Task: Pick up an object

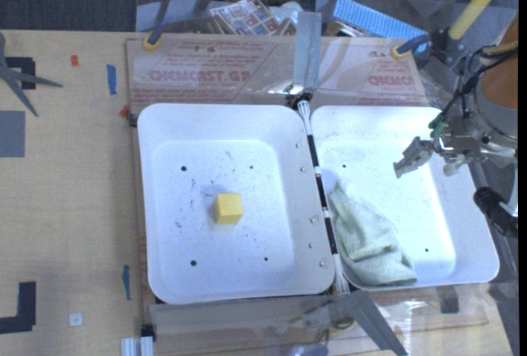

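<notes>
Red lettering was seen on the clear panel standing behind the two bins; on its left half "CHEMCAST GP" could be read, while the matching print on its right half was cut short by glare and by a blue-handled clamp. Behind the panel a printed packet was visible, its text too small to be read.

The left bin held a small yellow block, lying near the middle of the floor, well apart from every wall. In the right bin a pale green cloth was found crumpled against the near-left corner, just beside the divider between the bins; its lower edge was partly lost against the bin's rim.

The gripper was seen over the right bin's upper right area, well apart from both the cloth and the block. One grey finger was made out pointing left and down; the rest was blurred against the wrist hardware, so whether the fingers were spread or closed could not be told. Nothing was seen between them. The arm was cut off by the right edge.
</notes>
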